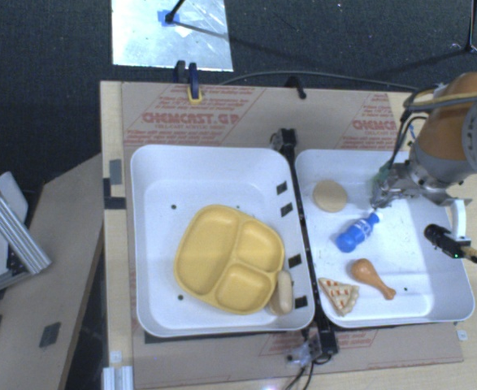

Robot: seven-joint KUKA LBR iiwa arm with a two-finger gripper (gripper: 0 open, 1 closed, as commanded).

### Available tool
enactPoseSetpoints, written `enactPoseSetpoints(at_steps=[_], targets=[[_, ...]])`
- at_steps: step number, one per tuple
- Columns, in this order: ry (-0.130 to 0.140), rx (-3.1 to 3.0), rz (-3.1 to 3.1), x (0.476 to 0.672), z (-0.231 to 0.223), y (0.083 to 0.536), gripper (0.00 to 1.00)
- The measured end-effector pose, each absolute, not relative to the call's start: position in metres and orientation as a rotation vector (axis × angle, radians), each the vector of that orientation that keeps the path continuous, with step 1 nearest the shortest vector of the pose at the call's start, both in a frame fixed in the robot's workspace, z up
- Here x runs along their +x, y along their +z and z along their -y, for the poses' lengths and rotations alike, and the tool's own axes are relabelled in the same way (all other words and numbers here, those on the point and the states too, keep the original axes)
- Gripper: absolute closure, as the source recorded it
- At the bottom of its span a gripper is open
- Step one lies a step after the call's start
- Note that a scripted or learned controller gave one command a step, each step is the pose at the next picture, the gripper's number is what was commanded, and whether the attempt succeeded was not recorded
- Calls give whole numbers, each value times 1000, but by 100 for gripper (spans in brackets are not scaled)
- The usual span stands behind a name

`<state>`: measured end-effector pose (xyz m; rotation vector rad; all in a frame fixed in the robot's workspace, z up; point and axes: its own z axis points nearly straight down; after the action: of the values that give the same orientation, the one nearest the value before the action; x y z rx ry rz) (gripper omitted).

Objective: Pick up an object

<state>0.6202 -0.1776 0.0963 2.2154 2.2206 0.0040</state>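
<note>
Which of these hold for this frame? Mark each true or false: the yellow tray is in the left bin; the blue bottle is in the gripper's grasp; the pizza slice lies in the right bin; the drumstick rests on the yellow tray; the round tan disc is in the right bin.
1. The yellow tray is in the left bin. True.
2. The blue bottle is in the grasp of the gripper. False: it lies on the floor of the right bin, below the gripper.
3. The pizza slice lies in the right bin. True.
4. The drumstick rests on the yellow tray. False: it is in the right bin.
5. The round tan disc is in the right bin. True.
</note>
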Motion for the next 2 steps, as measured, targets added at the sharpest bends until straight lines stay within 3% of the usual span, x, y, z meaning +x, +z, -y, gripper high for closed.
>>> enactPoseSetpoints(at_steps=[2], targets=[[7,2211,-2221,624,179,206,100]])
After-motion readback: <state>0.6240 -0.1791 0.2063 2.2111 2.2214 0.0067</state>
